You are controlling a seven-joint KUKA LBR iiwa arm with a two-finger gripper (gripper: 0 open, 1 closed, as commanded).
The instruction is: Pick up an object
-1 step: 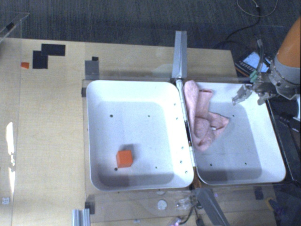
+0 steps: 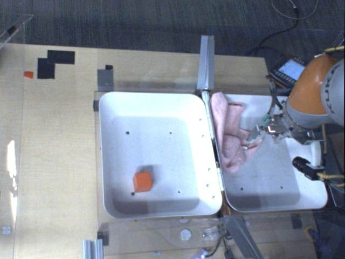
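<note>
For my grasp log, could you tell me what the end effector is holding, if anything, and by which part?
It cannot be told. The end effector sits at the right edge of the pink cloth in the right bin, but no cloth shows between its fingers.

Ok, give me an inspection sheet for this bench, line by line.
Surface: wooden bench bearing left bin and right bin, side by side.
Job's things: orange block in the left bin, front left; pink cloth bunched along the right bin's left wall.
Clutter: black pieces and a small orange piece on the bench, far left.
Grippers: hand low at the cloth's right edge; fingers too blurred to judge.
Cables: thin wire loop on the floor.
Surroundings: dark carpet.
</note>
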